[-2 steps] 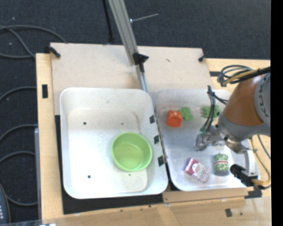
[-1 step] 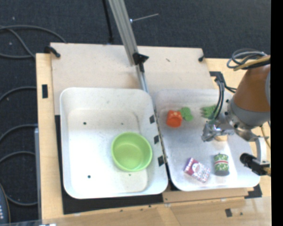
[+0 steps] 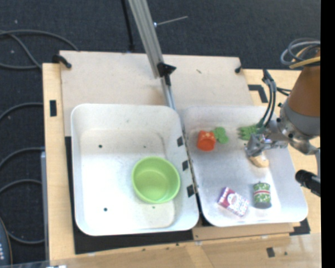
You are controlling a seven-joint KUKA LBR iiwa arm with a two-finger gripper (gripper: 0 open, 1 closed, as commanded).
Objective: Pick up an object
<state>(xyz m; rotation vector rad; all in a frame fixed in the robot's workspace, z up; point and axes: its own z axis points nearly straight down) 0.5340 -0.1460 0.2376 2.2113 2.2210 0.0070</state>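
The gripper (image 3: 258, 148) hangs low over the right bin (image 3: 279, 211), near its right wall; whether it is wide or narrow cannot be told from this slant. Directly beneath it lies a small tan object (image 3: 260, 161), seemingly touching it. Just up and left of the tool sits a green leafy toy (image 3: 247, 131); further left is a red-orange vegetable (image 3: 206, 140). Below the tool stand a green can (image 3: 262, 194) and a pink-and-white packet (image 3: 233, 200). Well to its left, a green bowl (image 3: 155, 180) rests in the left bin (image 3: 100, 149).

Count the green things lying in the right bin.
3: a green can near the front, a leafy piece by the gripper, another beside the red item. The arm may hide more.
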